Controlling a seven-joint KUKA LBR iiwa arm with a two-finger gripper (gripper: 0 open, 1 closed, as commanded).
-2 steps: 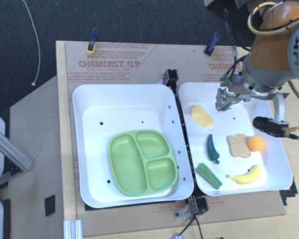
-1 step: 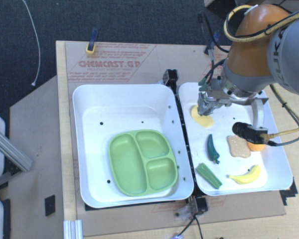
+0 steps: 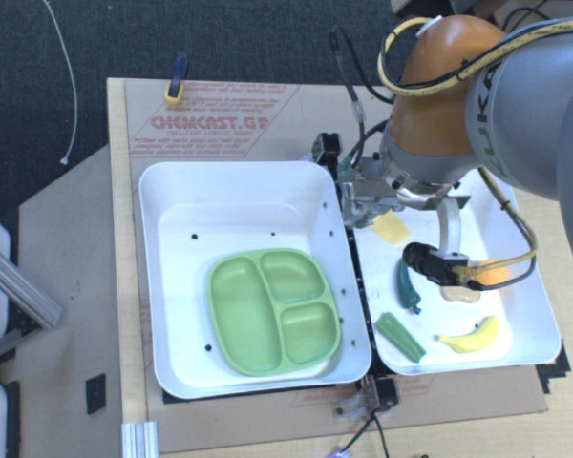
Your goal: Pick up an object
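Step in hand: the approach, nothing picked yet.

- Arm reaches in from the right. Gripper hangs over the far-left corner of the right bin, close to the wall shared with the left bin.
- The wrist hides the gripper's business end. You cannot tell from here whether it is spread or pressed together, and nothing shows pinched in it.
- Candidates, all in the right bin:
  - yellow piece, flat, just beside the gripper on its near side
  - teal piece, nearer the camera
  - green block, at the front by the dividing wall
  - banana, front middle, well apart from the gripper
- The left bin holds only a green divided plate, well apart from the gripper.

Judgement: the yellow piece looks the likeliest target, being closest.

Next move calls for:
- a small shift toward the camera to centre over that piece
- a straight descent
- a close low enough to catch so thin a thing

Risks: it may slip out, or the gripper may graze the bin wall. Confirm a hold before you count the lift.
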